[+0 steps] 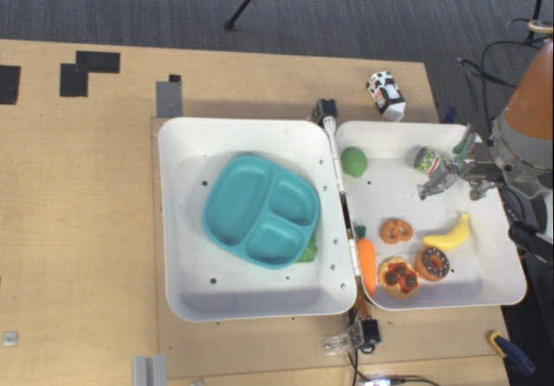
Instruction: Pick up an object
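Arm: reaches in from the right; orange band sits above the wrist at the right bin's (511,285) right edge.
Gripper (454,180): over the right bin's upper right quarter, fingers pointing toward the bin floor. Jaw state: spread apart, nothing between them.
Nearest item: a small green-and-white can (427,158), lying near the bin's back wall, just left of the fingertips, not touching them as far as the view shows.
Can handling (judgement): likely light, stiff and smooth; it may roll if nudged. Best taken across its round body, jaws closing on the two long sides.
Banana (449,234): lies in front of the gripper, near the bin's right wall. Likely a light plastic toy, curved; take hold at mid-length.
Front of right bin: a pretzel (396,230), a donut (432,263), a tart (398,277) and a carrot (367,262) against the left wall.
Green ball (353,161): in the back left corner of the right bin; round and apt to slip.
Left bin (195,302): carries a teal divided plate (261,210), tilted, near its centre.
Bench: a black-and-white carton (385,95) lies behind the right bin.
Task status (judgement): no item lifted yet.
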You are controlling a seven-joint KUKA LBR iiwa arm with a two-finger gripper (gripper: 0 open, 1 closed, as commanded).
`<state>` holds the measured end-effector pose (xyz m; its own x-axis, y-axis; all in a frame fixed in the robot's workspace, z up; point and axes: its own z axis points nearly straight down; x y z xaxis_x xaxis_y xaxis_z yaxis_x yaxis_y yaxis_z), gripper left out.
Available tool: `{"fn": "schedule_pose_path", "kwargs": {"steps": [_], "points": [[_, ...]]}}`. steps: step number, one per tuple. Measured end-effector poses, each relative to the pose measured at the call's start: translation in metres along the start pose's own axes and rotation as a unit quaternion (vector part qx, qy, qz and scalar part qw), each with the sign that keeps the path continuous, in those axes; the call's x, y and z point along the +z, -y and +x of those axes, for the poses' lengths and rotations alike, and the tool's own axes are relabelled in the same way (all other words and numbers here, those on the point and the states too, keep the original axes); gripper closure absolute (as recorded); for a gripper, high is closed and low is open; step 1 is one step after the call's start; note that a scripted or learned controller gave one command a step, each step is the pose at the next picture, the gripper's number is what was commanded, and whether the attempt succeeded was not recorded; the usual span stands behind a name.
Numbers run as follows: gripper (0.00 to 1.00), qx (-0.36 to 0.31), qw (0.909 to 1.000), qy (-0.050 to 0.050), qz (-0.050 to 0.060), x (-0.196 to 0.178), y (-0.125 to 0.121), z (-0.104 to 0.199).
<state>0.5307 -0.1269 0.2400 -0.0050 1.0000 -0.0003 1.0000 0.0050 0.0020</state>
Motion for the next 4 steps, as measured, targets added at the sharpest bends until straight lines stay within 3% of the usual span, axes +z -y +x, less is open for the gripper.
{"fn": "schedule_pose_path", "kwargs": {"steps": [1, 2, 3, 4], "points": [[0.00, -0.097, 0.9953, 0.000, 0.001, 0.097, 0.001, -0.077], [0.00, -0.207, 0.9784, 0.001, -0.002, 0.154, -0.029, -0.079], [0.00, -0.463, 0.8865, 0.003, -0.003, 0.153, -0.004, -0.079], [1.00, -0.461, 0.8872, 0.005, -0.006, 0.141, -0.007, -0.079]]}}
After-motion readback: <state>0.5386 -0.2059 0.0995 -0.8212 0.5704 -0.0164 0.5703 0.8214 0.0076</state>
